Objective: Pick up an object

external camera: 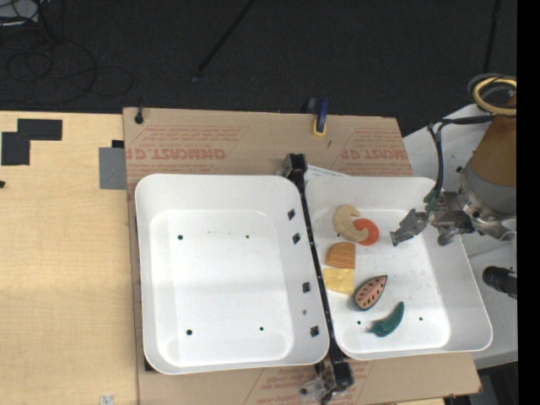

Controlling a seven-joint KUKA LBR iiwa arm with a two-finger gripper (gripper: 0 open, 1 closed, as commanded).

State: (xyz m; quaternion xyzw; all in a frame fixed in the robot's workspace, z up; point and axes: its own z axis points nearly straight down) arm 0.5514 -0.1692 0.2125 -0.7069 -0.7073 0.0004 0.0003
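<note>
Camera view: gripper (408, 228) hangs over right bin (460, 332), fingers apart, nothing between them. I read nearest target as orange ring (368, 231) on beige piece (345, 219), at 9 o'clock from fingertips, just beside. Leaf-shaped slice (369, 292) lies at 7 o'clock, long axis diagonal.

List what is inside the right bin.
Inside the right bin: a tan round piece with an orange ring against it, a yellow block, a red oval and a green curved piece. The pincer hovers above. Whatever lies under the objects is hidden.
</note>
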